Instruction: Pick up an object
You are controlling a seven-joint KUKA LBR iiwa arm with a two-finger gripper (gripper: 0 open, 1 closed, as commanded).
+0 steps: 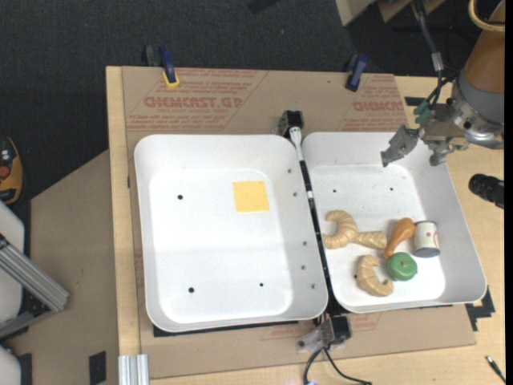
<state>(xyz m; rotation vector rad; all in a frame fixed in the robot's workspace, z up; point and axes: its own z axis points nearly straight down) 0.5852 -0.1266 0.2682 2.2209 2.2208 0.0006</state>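
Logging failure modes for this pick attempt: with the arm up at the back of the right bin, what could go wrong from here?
1. The croissant-like pastries, orange piece, small can and green piece lie packed together in the right bin; a descent there may shove neighbours or catch two.
2. The gripper hovers near the bin's back rim, away from that cluster, so closing here would likely grab nothing.
3. The yellow square in the left bin looks flat and hard to pinch.
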